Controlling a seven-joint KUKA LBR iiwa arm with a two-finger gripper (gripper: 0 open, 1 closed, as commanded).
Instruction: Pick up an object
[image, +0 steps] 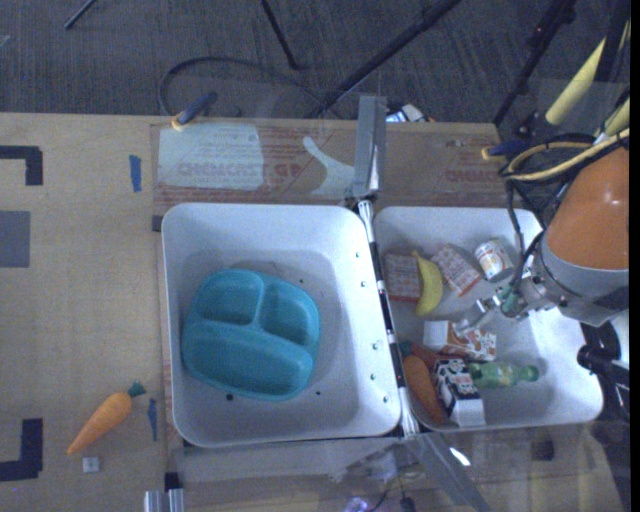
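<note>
The right bin (570, 400) holds several small items. A yellow banana (431, 285) lies by a red packet (401, 275) and a pink packet (457, 268), with a small can (490, 258) behind them. Nearer the front are a white cube (435, 333), an orange-and-white packet (476, 343), a green bottle (503, 375), a black-and-white carton (458, 388) and an orange carrot-shaped toy (421, 387). My gripper (498, 301) hangs low over the bin's middle, just right of the banana and above the orange-and-white packet. Nothing visibly hangs from it.
The left bin (190, 240) holds a blue divided plate (252, 333). A toy carrot (100, 421) lies on the bench left of the bins. A ridge (383, 310) separates the bins. The arm's orange band (598, 225) looms over the right bin's far right.
</note>
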